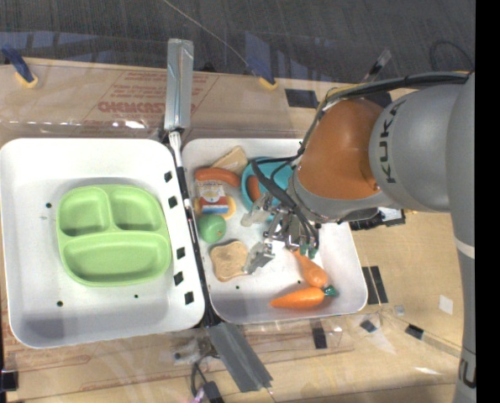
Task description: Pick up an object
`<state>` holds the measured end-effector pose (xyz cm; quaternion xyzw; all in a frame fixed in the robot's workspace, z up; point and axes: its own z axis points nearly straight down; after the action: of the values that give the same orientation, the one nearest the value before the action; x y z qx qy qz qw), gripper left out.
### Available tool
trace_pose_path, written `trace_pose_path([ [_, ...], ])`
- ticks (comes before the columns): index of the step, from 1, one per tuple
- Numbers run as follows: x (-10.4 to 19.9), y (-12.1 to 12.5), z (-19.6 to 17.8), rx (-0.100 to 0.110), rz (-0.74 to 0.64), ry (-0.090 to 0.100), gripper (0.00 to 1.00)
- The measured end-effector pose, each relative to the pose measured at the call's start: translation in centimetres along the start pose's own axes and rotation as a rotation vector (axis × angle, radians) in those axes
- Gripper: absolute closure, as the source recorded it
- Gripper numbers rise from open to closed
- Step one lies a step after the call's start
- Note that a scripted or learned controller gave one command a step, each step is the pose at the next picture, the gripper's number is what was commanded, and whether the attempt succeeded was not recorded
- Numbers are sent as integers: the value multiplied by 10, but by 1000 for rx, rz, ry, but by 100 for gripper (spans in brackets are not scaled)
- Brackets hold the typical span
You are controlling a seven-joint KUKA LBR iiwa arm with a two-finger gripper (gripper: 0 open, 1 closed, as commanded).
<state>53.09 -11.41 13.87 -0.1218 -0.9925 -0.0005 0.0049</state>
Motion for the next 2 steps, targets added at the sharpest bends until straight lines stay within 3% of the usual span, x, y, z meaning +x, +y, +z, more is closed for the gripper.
trace_pose_path([
  [1,-12,-26,-10,1,-81,-11,0],
  [2,-114,31,48,1,18,-1,0],
])
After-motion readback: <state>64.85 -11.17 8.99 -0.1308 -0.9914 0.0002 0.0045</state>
